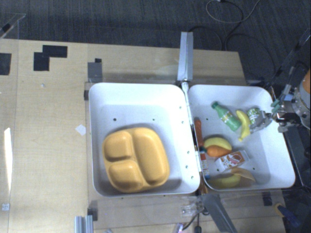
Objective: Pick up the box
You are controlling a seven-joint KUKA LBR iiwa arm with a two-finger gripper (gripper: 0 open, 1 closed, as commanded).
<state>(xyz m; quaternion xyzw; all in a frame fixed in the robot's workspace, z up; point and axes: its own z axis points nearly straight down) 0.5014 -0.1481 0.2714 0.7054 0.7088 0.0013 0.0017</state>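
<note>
Box [231, 160] lying flat in the right bin [277, 149], toward its near edge, just beside an orange fruit [216, 152] and a yellow one [217, 142], partly over another yellow piece [228, 180]. Long axis running roughly left to right, tilted slightly up toward the right. Pincer [266, 119] up at the bin's far right side, near a small can [253, 113] and a banana [244, 124], well apart from the box; fingers too small and blurred to read, so cannot tell whether apart or together. Nothing visibly gripped. From the pincer, box lies down and to the left in the camera view. Next move, by judgement: travel that way, then turn to span the narrow side.
</note>
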